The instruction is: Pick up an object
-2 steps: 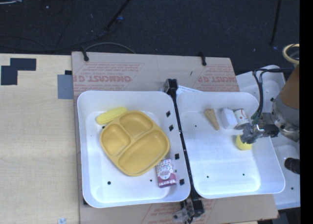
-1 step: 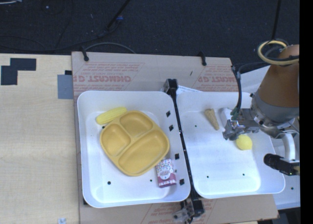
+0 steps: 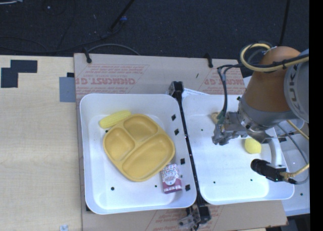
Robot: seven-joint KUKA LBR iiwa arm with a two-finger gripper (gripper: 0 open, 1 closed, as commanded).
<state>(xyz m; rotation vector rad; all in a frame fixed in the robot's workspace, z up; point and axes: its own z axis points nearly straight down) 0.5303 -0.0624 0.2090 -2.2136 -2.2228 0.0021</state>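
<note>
Camera view: yellow lump [image 3: 252, 146], rounded and lemon-like, lies on the floor of the right bin [image 3: 237, 192]. It is just view-right of the gripper [image 3: 220, 138] and slightly lower in frame. The two are near but apart, with white bin floor showing between them. The lump lies free, close under the arm [image 3: 272, 91]. Gripper open or closed: can't tell, angle and blur hide it. The gripper points down over the right bin, close to the floor; can't tell if it touches.

View-left of the gripper, past the black divider [image 3: 182, 134] where the two bins meet, is the left bin [image 3: 93, 189]. Contents:
- A yellow plate [image 3: 139, 147] with three compartments lies flat, roughly level with the gripper in frame.
- A yellow corn-like piece [image 3: 114, 119] is farthest view-left of the gripper and a little higher. It is touching or just beside the plate's rim.
- A small red-and-white packet [image 3: 171, 178] is view-left of and below the gripper, at the plate's lower edge near the divider.

Both bins sit on brown cardboard [image 3: 131, 76] on a pale wood bench [image 3: 35, 149].
</note>
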